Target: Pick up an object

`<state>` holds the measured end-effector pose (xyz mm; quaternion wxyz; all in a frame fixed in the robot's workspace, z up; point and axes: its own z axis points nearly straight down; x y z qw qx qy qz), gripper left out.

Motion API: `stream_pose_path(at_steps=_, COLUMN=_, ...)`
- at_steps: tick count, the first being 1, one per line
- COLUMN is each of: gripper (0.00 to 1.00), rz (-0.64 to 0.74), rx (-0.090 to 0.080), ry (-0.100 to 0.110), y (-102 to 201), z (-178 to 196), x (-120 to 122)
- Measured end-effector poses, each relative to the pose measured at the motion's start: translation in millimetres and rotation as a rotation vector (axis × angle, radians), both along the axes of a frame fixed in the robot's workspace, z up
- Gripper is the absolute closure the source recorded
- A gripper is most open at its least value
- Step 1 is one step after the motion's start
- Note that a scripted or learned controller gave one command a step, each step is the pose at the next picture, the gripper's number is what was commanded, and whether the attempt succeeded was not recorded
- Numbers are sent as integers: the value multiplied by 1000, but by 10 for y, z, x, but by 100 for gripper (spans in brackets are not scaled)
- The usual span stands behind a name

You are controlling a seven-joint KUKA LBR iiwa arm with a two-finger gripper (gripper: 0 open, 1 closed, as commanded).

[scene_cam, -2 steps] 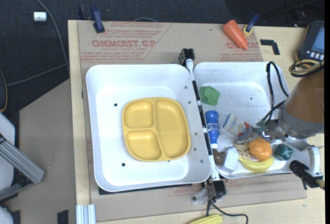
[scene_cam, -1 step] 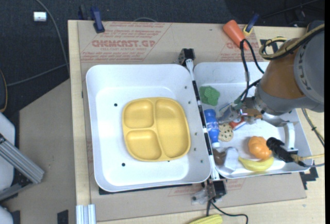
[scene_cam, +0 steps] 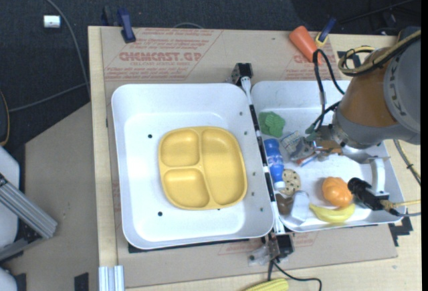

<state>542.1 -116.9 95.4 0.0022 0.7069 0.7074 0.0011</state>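
While the end effector [scene_cam: 309,147] hovers, the orange [scene_cam: 336,190] lies just beside

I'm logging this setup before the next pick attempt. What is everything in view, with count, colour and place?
Bins: two, white, side by side on the bench.
Divided plate: one, yellow, three compartments, middle of the left bin.
Green object: one, upper left of the right bin.
Blue object: one, tube-like, along the right bin's left wall.
Spotted round object: one, pale with dark spots, below the blue object.
Orange: one, orange, lower part of the right bin.
Banana: one, yellow, just below the orange.
Clamps: two, blue, at the bench's far edge.
Arm: one, grey with an orange band, over the right bin.
End effector: one, low in the right bin, near small cluttered items.
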Motion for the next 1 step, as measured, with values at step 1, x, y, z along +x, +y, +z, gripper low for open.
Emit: stream_pose_path(at_steps=1, gripper=100, rz=1, rx=3, ry=3, y=857, z=897, x=69)
